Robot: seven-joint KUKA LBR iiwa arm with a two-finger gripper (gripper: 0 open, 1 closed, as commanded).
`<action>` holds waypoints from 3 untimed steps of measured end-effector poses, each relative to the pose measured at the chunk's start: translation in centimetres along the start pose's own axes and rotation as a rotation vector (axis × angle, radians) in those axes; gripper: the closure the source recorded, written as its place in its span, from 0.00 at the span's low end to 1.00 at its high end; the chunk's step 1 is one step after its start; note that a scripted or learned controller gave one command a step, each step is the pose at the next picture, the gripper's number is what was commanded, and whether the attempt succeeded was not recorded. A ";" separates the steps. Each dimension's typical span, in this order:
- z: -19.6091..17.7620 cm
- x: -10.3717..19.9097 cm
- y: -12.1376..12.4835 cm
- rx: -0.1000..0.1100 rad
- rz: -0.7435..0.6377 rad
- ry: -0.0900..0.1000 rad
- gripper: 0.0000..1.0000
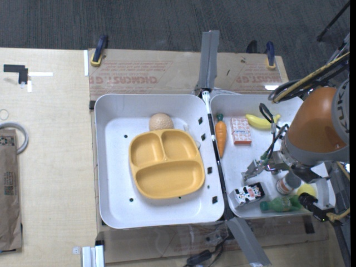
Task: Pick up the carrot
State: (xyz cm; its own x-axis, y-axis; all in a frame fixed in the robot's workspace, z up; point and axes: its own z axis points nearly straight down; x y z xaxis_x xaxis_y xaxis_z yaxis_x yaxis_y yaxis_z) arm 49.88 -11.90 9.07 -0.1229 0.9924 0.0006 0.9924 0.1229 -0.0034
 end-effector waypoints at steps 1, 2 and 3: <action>-0.8 -1.8 6.3 -0.003 0.232 -0.001 0.00; 0.0 1.9 2.5 0.000 0.165 -0.001 0.00; 0.0 2.8 -1.6 -0.001 -0.232 0.000 0.00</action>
State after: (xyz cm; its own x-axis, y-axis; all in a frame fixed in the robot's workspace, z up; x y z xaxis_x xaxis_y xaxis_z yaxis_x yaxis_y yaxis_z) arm 47.90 -9.37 9.12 -0.3480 0.9375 0.0011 0.9375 0.3480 -0.0022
